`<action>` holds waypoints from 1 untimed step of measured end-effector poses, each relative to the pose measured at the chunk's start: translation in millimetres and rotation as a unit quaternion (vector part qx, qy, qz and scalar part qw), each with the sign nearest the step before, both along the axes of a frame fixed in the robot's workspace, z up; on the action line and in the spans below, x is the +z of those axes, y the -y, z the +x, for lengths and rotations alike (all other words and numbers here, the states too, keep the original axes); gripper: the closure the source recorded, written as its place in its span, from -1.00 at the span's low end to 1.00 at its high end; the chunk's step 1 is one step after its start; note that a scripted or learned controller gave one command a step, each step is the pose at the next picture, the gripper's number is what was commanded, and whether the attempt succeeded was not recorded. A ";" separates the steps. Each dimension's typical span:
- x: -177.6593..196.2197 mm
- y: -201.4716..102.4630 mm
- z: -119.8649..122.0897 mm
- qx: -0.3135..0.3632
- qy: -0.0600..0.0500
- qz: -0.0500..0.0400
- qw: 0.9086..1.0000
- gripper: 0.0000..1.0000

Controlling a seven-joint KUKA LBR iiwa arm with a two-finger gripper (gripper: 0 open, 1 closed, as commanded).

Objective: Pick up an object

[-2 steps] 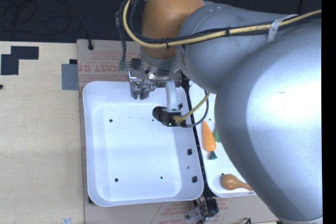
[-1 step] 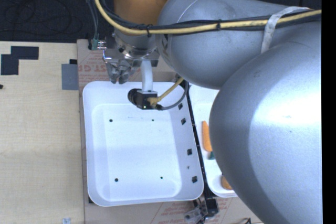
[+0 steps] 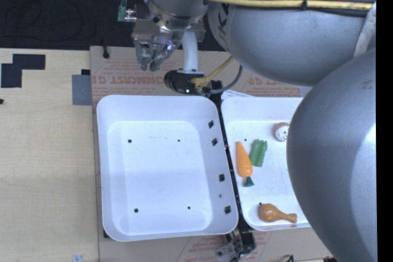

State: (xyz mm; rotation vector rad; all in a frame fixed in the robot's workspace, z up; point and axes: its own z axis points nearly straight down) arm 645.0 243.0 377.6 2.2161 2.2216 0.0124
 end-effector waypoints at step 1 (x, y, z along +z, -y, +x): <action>-96.8 -0.8 -3.0 -0.001 -0.010 -0.004 1.000 1.00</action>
